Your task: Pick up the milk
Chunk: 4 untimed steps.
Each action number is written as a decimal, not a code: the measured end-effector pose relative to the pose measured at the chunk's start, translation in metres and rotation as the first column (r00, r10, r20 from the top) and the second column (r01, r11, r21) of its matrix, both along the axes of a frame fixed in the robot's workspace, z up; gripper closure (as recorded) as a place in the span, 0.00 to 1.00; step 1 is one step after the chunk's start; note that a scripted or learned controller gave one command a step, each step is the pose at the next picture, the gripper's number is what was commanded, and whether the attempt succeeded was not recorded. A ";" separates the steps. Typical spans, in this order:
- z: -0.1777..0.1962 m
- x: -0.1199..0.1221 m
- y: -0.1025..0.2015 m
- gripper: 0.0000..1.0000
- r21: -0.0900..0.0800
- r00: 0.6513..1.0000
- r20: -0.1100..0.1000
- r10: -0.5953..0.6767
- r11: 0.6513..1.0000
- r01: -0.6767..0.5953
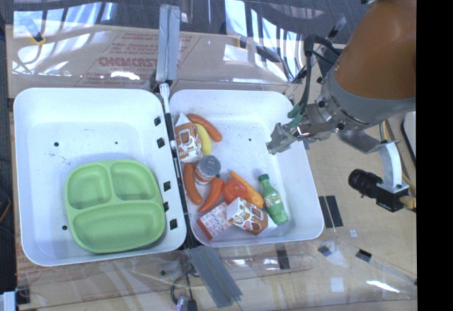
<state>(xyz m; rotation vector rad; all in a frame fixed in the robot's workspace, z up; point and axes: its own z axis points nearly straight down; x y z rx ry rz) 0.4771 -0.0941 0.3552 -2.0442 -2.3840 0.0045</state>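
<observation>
A small white and brown carton (187,141), which looks like the milk, lies at the left wall of the right bin (301,228), beside a yellow banana (204,138) and an orange sausage (205,127). Two more small cartons lie at the bin's front: an orange and white one (214,221) and a red and brown one (248,216). My gripper (281,138) hovers over the right side of that bin, well to the right of the white and brown carton and above the green bottle (273,198). I see nothing held in it.
The right bin also holds a small jar (207,168), carrots and other orange pieces (212,193). A green divided plate (113,205) lies in the left bin (42,118). A grey divider (167,44) runs between the bins. The arm's bulk (375,54) hangs over the right.
</observation>
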 end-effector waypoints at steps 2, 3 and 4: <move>-0.110 0.029 0.168 1.00 0.001 0.982 -0.002 0.191 0.982 -0.191; -0.152 0.044 0.159 1.00 0.001 0.973 -0.002 0.231 0.973 -0.231; -0.136 0.020 0.201 1.00 0.004 0.699 -0.001 0.715 0.699 -0.715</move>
